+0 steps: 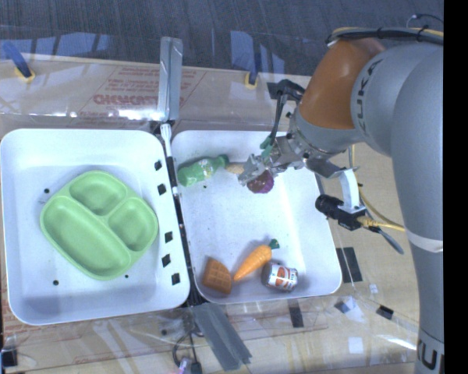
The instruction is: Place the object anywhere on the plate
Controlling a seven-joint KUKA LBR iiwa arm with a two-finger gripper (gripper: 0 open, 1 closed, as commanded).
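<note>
Your claw (259,168) sits over the plum (260,182) near the right bin's (312,279) far edge, grip unclear; plate (98,223) bare.

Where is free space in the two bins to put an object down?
The green plate has three bare compartments. In the right bin, the middle floor is free, between the bottle above and the carrot below. The front edge is crowded.
</note>
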